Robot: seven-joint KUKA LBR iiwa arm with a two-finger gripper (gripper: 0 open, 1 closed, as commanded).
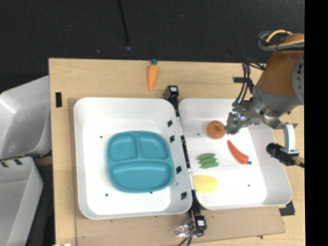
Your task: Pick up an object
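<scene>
Starting on the left, the left bin [82, 137] carries one blue divided plate [139, 161], three compartments, nothing on it. Up on the bare bench [102, 73], just above that bin's far rim, lies one toy carrot [152, 76], well apart from the action.

Across the divider now, into the right bin [271, 188]. Four pieces in here: one yellow piece [205, 183] near the front-left corner, one green pea pod [207, 161] just behind it, one brown doughnut-shaped piece [216, 129] further back, and one red chilli [238, 152] lying at a slant to the right.

And there's the gripper [233, 123], low in the right bin, its tip just beside the doughnut's right edge, possibly touching. I can't tell whether it is spread or closed; the tip is too small and dark against the wrist.

Progress? Not far, I'd say. Every piece lies on the bin floor, nothing lifted. The approach looks made; the grasp and the lift are left, with the doughnut the likely target.
</scene>
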